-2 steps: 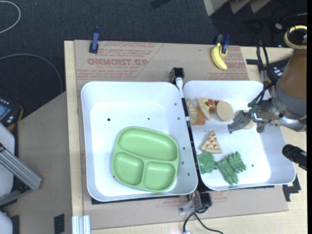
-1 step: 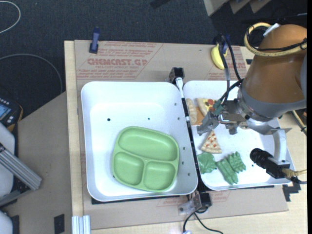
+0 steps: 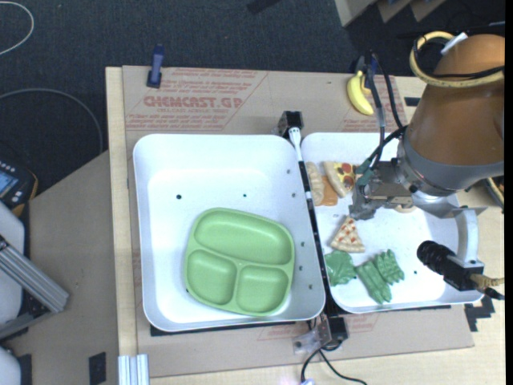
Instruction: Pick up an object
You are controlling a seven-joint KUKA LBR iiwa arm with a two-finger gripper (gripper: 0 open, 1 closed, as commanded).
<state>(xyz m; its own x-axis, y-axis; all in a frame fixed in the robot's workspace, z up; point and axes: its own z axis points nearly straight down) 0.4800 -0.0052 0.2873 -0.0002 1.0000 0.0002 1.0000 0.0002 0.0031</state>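
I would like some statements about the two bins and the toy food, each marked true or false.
1. The green divided plate lies in the left bin. True.
2. The pizza slice lies on the green divided plate. False: it lies in the right bin.
3. The end effector is over the right bin, just above the pizza slice. True.
4. The green leafy toys sit at the far end of the right bin. False: they sit at its near end.
5. A yellow banana lies outside the bins. True.
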